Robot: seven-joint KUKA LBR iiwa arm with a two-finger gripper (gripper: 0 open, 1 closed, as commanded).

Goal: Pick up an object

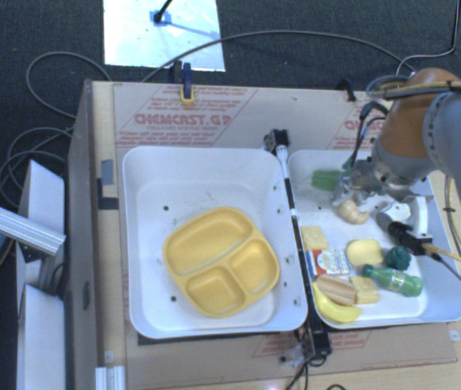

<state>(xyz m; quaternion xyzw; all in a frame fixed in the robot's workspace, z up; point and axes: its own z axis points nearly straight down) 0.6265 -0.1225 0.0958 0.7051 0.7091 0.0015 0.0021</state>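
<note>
Though whether its tips are apart cannot be told, the gripper (358, 192) hangs over the right bin (450, 303), touching the tan piece (350, 211) on its near side.

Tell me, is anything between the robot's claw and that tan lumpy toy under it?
Nothing visible is. The gripper hangs right above the tan lumpy toy in the right bin, with the green block off to the side, not in the way.

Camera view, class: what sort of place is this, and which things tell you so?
Probably a robotics lab test bench: a grey arm reaches over two white bins, one with a yellow divided tray, one with toy food such as a banana; cables trail across the dark floor.
</note>
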